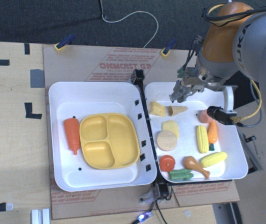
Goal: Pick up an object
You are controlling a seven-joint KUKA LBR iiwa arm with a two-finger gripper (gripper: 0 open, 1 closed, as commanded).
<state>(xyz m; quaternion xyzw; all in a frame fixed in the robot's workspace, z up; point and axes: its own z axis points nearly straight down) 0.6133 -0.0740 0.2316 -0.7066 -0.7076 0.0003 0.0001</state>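
The likeliest target, a small tan cone-shaped toy (177, 109), lies on its side at about eleven o'clock in the right white bin (237, 171), just beside a pale yellow wedge of toy cheese (158, 109) at its nine o'clock. The dark two-finger gripper (178, 96) hangs just above the cone at its twelve o'clock, holding nothing; whether it is spread or pressed together I cannot tell. At five o'clock of the cone sit a yellow block (170, 127) and a round beige disc (166, 140). The cone's taper could let it squirt out sideways, or the descent might nudge the cheese instead.
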